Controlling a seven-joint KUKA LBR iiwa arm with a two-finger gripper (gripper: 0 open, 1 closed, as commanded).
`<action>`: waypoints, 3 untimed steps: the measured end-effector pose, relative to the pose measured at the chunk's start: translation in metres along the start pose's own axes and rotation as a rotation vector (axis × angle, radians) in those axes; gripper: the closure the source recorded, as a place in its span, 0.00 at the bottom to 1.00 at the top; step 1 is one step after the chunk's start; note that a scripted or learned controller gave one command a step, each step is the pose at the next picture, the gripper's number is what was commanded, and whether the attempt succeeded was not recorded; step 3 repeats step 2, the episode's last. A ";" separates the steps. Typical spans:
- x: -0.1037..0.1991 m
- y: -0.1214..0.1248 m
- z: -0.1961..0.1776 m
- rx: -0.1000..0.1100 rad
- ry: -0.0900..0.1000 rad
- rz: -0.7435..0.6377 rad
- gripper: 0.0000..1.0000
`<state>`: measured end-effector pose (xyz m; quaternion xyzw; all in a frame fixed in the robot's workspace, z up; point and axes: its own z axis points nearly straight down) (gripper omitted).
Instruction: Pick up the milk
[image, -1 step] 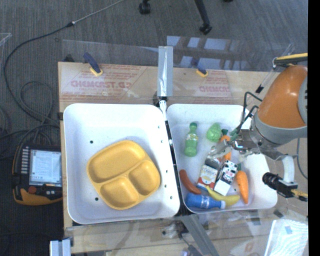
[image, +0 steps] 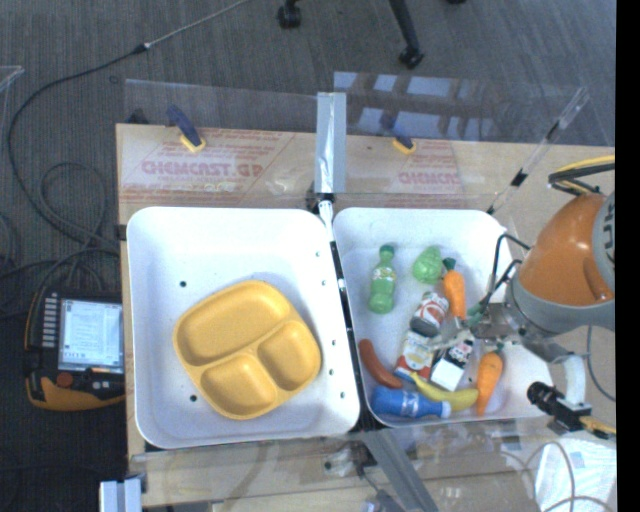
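Arm (image: 575, 265): enters from right edge of frame, orange band uppermost, grey wrist below, over right rim of right bin.
Gripper (image: 482, 322): at right-centre of frame, low over right part of right bin (image: 400, 222), among the clutter; jaw state cannot be told, hidden by wrist and objects.
Milk (image: 418, 350): small carton, red and white, centre of right bin, tilted, just left of gripper; touching the dark-capped item above it.
Neighbours of milk: yellow banana (image: 447, 393) and blue bottle (image: 405, 404) below; red sausage (image: 378, 364) lower left; small white black-marked box (image: 452, 368) to the right.
Carrots: one (image: 455, 293) above gripper, one (image: 488, 379) below it.
Green items: bottle (image: 382, 280) and pepper-like piece (image: 428, 265), upper part of right bin.
Left bin (image: 160, 240): holds yellow three-compartment tray (image: 248, 348), slanted, centre-left of frame.
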<state>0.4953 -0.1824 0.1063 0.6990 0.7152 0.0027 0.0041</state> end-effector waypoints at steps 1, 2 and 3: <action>0.002 0.000 -0.009 0.003 0.004 -0.003 1.00; 0.077 0.045 -0.086 0.013 0.002 0.035 1.00; 0.077 0.045 -0.086 0.013 0.002 0.035 1.00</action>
